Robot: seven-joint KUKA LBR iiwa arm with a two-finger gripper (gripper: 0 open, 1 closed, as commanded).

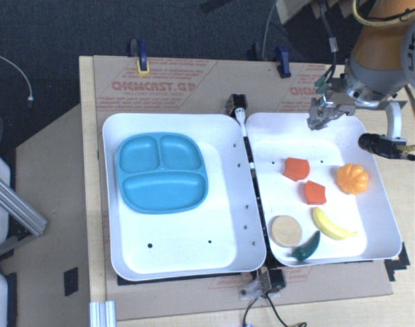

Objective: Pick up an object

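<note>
The right bin (371, 247) holds two red-orange blocks (297, 169) (315, 193), an orange pumpkin-shaped toy (352, 178), a yellow banana (333, 224), a tan round disc (286, 230) and a dark green pepper (306, 248). My gripper (321, 116) hangs over the far edge of the right bin, above and behind the blocks, well apart from every object. Nothing shows between its fingers.
The left bin (221, 244) holds a blue divided plate (163, 172). Blue clamps (142, 56) (282, 60) grip the far edge of the cardboard-topped bench. A black fitting (381, 144) sticks in beside the right bin's far right rim. Cables hang behind the arm.
</note>
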